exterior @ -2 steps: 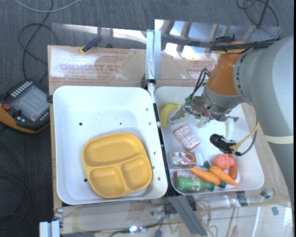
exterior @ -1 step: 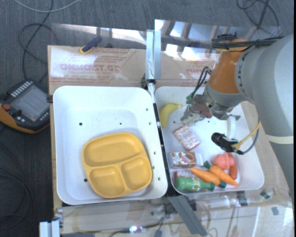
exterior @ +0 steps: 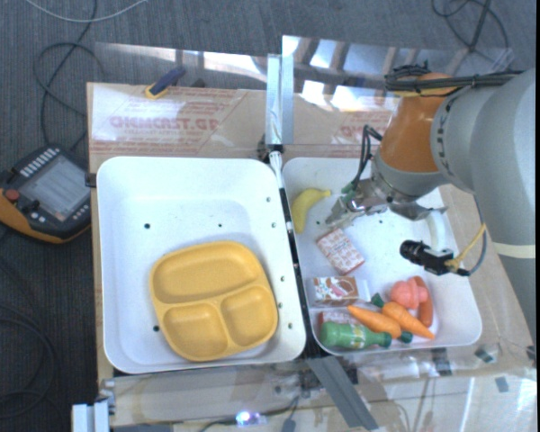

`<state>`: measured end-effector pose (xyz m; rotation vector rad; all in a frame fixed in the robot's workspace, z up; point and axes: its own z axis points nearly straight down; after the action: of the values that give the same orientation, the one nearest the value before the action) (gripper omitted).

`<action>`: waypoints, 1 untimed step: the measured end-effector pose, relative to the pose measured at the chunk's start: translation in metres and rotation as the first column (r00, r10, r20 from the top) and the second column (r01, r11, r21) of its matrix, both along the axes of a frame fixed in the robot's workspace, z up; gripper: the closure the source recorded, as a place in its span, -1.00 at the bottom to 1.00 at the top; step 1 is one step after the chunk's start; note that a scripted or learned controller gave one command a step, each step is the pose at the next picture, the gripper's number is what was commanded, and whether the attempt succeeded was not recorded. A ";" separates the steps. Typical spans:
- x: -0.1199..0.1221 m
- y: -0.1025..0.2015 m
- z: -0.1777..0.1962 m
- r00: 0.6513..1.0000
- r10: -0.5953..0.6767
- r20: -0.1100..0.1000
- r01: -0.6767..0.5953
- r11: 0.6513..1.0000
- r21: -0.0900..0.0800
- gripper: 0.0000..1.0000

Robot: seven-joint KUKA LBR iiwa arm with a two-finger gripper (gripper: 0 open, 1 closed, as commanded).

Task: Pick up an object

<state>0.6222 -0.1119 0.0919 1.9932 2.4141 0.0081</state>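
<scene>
hovering low over the right bin (exterior: 472, 324), gripper (exterior: 349, 207) sitting just right of the banana (exterior: 306, 203) and above the red snack packet (exterior: 340, 251); jaw state impossible to tell here. judging the step as closing in on a pick: best centring over one item, dropping straight, avoiding the bin wall. left to right: left bin (exterior: 144, 187) carrying a yellow divided tray (exterior: 214, 299); right bin carrying banana, packet, small box (exterior: 335, 290), green bottle (exterior: 353, 336), carrots (exterior: 391, 319), and a red-orange piece (exterior: 410, 293) near the right side.
</scene>
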 end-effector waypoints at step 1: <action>0.000 0.002 -0.001 1.000 0.003 0.000 -0.003 1.000 0.002 -1.00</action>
<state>0.6225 -0.1095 0.0909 1.9901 2.4179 0.0109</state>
